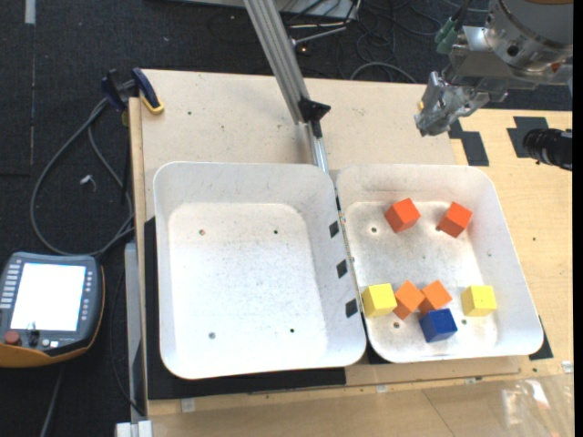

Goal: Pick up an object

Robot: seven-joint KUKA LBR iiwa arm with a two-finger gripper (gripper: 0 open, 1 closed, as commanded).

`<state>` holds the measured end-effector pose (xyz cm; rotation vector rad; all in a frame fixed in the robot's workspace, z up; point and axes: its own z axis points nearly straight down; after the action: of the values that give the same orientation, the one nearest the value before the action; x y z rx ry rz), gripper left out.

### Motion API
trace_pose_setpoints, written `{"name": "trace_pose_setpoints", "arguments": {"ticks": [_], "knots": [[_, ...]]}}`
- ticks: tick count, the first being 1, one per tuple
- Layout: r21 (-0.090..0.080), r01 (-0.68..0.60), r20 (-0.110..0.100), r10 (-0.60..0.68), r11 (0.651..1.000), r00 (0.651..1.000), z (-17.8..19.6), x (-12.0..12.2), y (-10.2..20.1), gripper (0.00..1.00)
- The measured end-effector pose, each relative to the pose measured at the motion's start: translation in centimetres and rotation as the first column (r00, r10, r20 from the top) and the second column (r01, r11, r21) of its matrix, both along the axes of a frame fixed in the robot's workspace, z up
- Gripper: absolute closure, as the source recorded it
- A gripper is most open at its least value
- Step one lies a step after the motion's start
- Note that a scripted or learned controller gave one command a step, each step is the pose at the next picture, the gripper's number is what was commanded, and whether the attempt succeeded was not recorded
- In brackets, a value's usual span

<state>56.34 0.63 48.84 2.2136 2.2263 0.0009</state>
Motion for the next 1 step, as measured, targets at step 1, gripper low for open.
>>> {"name": "trace_pose_setpoints", "arguments": {"ticks": [1], "knots": [[0.000, 0.000, -0.001, 0.000, 1.000, 1.000, -0.05, -0.01, 0.00, 0.00]]}}
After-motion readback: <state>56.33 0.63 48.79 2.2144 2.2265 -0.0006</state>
